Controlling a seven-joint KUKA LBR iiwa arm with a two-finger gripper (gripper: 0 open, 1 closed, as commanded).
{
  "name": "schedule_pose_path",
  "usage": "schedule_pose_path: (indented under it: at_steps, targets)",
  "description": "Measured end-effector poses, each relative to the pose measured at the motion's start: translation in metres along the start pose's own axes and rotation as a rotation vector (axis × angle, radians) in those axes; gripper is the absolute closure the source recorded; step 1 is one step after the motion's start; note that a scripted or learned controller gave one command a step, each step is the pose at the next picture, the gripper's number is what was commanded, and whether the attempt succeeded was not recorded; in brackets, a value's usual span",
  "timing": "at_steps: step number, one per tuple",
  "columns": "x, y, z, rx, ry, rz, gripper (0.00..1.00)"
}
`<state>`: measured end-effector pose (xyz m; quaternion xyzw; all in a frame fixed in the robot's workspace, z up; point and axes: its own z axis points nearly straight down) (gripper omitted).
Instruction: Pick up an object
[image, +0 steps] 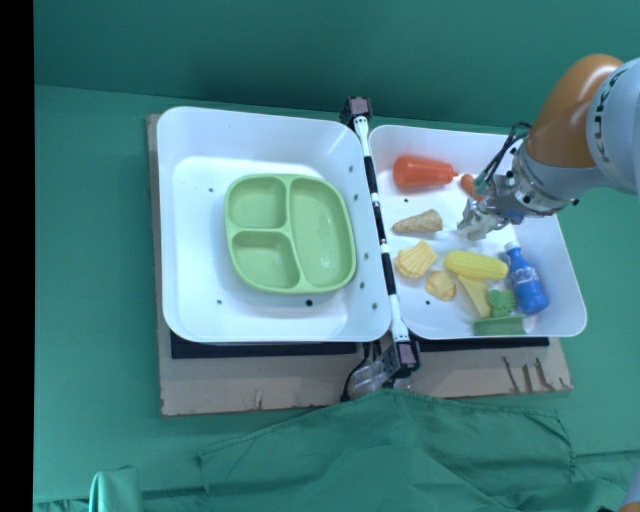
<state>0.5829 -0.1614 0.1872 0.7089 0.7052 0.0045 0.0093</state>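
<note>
Candidate objects all sit in the right bin: one orange carrot at the far side, one tan wedge piece near the middle, one yellow shell-shaped piece by the left wall, one small round yellow piece just near of it, one corn cob, one blue bottle at the right, and a green item at the near edge, partly hidden, can't resolve its shape. A small orange bit shows just right of the carrot, too small to identify.

Tool is low over the right bin, between the carrot and the corn cob, right of the tan wedge. Can't tell if its fingers are open or closed; nothing visibly between them.

Left bin holds one light green three-compartment plate. Two white bins side by side, joined by a black-and-white divider bar.

Bins rest on a cardboard sheet on a table covered in green cloth. Wrinkled green fabric is bunched at the near edge. Back wall is green too.

Arm comes in from the upper right, orange band above the wrist, wrist angled down and left toward the bin.
</note>
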Motion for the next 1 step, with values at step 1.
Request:
schedule_pose_path:
  at_steps: [1]
  targets:
    - [-0.0292,-0.0643,-0.0126,0.019,0.003,0.004,0.0]
